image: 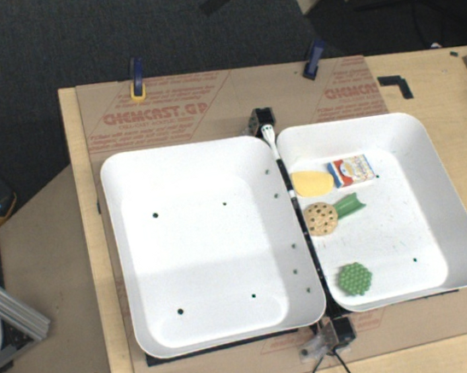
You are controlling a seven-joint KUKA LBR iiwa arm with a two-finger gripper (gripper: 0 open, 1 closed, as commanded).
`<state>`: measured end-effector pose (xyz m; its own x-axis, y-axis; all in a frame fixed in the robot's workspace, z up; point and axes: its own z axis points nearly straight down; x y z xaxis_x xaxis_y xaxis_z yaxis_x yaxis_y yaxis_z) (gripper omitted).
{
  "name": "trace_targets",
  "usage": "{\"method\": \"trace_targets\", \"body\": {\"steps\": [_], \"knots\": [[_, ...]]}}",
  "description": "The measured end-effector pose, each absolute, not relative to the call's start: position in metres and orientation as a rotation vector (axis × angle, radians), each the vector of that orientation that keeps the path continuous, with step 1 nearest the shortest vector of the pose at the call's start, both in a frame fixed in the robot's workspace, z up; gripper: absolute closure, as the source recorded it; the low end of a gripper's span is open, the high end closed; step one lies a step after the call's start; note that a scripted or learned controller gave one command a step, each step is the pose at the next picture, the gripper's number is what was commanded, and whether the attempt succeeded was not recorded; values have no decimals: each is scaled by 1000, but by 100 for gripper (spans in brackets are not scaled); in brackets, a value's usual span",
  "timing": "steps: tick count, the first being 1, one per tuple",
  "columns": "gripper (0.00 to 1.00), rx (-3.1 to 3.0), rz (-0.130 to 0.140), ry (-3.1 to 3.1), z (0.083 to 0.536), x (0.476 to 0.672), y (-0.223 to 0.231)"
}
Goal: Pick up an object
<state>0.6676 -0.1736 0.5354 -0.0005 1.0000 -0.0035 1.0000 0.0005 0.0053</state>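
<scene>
Several small objects lie along the left side of the right bin (442,195). A yellow rounded piece (311,182) rests near the divider, with a small white, red and blue packet (351,171) just to its right. Below them sits a tan speckled cookie (320,218), touching a green stick-shaped piece (348,206) that points up and right. A round green bumpy ball (354,278) lies near the bin's front edge.
The left bin (141,263) sits beside the right one on a brown cardboard sheet (204,99). Two clamps (137,80) (314,58) hold the sheet's far edge. A metal rail (9,308) lies at the far left.
</scene>
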Motion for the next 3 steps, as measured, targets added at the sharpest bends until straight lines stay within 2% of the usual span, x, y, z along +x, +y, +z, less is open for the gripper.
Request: {"method": "trace_targets", "body": {"steps": [3], "knots": [[100,2219,1,2215,536,667,-220]]}}
